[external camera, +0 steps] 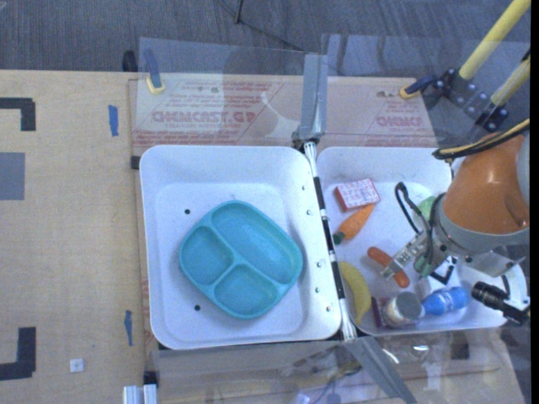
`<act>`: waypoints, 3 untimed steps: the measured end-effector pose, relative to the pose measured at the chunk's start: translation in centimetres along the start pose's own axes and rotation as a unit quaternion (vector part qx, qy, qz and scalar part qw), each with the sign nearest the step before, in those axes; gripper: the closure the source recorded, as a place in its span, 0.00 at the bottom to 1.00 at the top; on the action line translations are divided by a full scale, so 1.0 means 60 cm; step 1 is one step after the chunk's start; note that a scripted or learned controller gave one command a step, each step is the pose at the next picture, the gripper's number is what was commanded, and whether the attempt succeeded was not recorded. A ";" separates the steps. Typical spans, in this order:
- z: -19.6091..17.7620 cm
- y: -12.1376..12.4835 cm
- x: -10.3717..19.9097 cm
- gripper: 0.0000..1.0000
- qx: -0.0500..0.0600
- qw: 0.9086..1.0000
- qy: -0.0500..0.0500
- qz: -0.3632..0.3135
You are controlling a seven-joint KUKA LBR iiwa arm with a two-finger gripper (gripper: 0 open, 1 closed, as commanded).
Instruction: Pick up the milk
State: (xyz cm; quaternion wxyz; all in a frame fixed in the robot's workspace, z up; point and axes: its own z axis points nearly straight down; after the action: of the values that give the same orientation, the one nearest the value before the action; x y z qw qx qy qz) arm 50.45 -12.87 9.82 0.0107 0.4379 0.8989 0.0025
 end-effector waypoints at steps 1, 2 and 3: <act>-0.246 -0.034 -0.102 1.00 0.006 1.000 0.007 -0.024; -0.246 -0.034 -0.102 0.00 0.006 1.000 0.007 -0.024; -0.221 0.002 -0.152 0.00 0.007 0.995 0.006 0.101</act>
State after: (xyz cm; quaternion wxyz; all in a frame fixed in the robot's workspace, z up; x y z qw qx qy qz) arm 55.92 -19.92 23.21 0.0024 0.5262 0.8504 0.0000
